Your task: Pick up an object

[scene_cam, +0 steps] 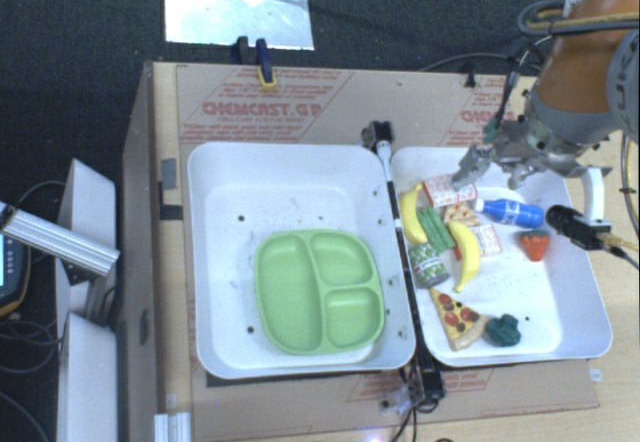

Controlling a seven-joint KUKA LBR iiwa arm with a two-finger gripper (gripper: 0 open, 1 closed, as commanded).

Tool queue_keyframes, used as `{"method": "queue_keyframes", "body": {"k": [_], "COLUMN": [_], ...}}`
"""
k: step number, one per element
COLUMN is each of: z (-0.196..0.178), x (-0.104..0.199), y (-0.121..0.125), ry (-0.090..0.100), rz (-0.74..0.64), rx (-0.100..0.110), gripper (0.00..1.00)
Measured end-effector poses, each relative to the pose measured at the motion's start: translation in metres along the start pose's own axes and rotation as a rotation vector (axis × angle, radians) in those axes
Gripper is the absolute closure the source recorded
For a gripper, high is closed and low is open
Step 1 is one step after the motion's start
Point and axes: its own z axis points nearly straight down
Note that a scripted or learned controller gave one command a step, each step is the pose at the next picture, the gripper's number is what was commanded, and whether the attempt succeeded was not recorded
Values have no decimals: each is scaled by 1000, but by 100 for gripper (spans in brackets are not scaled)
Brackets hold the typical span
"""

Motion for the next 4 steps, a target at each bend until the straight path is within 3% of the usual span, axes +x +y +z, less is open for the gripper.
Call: {"method": "queue_keyframes", "body": {"k": [1, 2, 3, 4], "z": [129, 57, 121, 138], "x": [-54, -94, -105, -43], "y": [-20, -20, -46, 11], "ry": [-3, -2, -1, 0], "rz": [2, 2, 0, -1], "rx": [-5, -3, -2, -2], "gripper": [0, 0, 0, 0]}}
